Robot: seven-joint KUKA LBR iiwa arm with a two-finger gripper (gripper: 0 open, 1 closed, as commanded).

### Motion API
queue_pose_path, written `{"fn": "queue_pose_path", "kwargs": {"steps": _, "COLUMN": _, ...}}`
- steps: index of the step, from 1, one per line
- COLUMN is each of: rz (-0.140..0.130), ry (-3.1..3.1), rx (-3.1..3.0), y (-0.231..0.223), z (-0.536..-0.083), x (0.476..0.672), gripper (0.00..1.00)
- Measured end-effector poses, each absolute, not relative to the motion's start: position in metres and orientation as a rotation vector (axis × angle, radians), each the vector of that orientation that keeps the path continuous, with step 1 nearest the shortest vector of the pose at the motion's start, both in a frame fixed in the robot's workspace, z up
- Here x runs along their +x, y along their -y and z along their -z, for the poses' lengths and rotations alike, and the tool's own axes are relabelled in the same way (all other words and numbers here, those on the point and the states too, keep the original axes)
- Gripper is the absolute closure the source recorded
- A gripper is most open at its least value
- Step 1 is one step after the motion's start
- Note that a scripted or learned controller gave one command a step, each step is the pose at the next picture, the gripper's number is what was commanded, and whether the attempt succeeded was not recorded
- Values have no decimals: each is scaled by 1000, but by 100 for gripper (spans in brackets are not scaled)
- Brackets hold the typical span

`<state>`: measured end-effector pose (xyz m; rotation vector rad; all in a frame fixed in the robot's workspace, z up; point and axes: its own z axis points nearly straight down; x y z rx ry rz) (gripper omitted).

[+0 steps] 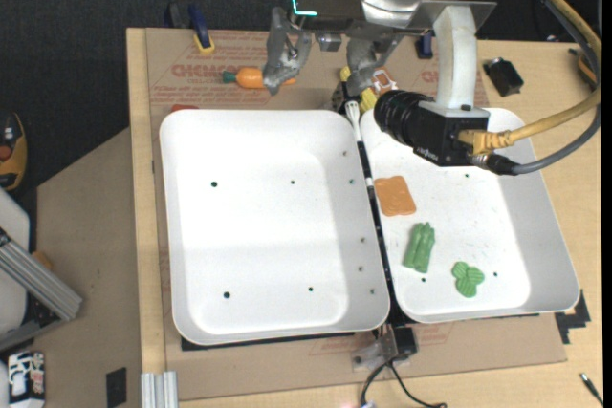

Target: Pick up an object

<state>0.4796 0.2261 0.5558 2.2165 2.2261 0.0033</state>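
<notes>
Two shallow white bins side by side on a brown cardboard sheet (143, 205); left bin (258, 225) and right bin (516, 225) touching along their inner rims.

In the right bin, a flat orange piece (394, 196) near the inner rim, about halfway along it; toward the near edge, an elongated green object (419, 246) lying roughly lengthwise; just beside it, closer to the near right corner, a small green lump (468, 279); all three apart from one another.

Beyond the far edge of the left bin, on the cardboard, a small orange carrot-like object (250, 78) with a green end.

Gripper (320, 64) hanging above the far edge of the bins, over the strip of cardboard behind the seam between them; fingers (283, 57) spread wide; one finger just beside the carrot-like object, hard to tell whether touching; carrot-like object outside the gap, not between the fingers.

Below the wrist, a white bracket (457, 53) carrying a black cylindrical unit (421, 124) over the far left corner of the right bin; a yellow cable (559, 121) running off it to the right.

At the far left corner of the cardboard, a blue-and-yellow clamp (201, 29); at the far right, a small black block (503, 76).
</notes>
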Motion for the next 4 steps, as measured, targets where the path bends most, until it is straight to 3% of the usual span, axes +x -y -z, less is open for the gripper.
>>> {"fn": "queue_pose_path", "kwargs": {"steps": 1, "rz": -9, "ry": -2227, "rx": 2214, "y": -227, "z": -567, "x": 480, "gripper": 100}}
{"fn": "queue_pose_path", "kwargs": {"steps": 2, "rz": -7, "ry": -2227, "rx": 2215, "y": -227, "z": -566, "x": 480, "gripper": 0}}
{"fn": "queue_pose_path", "kwargs": {"steps": 3, "rz": -13, "ry": -2228, "rx": 2212, "y": -228, "z": -577, "x": 480, "gripper": 100}}
{"fn": "queue_pose_path", "kwargs": {"steps": 4, "rz": -11, "ry": -2227, "rx": 2213, "y": -228, "z": -577, "x": 480, "gripper": 0}}
